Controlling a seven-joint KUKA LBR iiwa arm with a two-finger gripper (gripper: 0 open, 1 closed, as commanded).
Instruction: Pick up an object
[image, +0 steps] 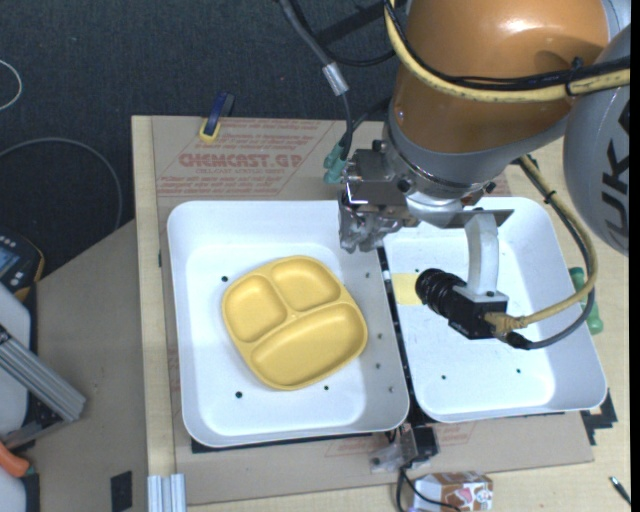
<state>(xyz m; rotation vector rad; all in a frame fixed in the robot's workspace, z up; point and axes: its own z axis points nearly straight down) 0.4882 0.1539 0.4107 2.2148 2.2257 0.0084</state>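
A yellow divided plate (293, 321) with three compartments lies flat in the left bin (190, 300), a little right of its middle. My gripper (357, 235) hangs over the back right corner of that bin, close to the ridge between the two bins and just beyond the plate's far edge. Nothing shows between its fingers. A pale yellow flat patch (404, 289) lies in the right bin (540, 380) near the ridge, partly hidden by the robot.
The arm's big orange and grey body (480, 90) covers the back of the right bin. A cardboard sheet (240, 155) lies under both bins. A small yellow and blue clip (213, 121) sits at its back left edge.
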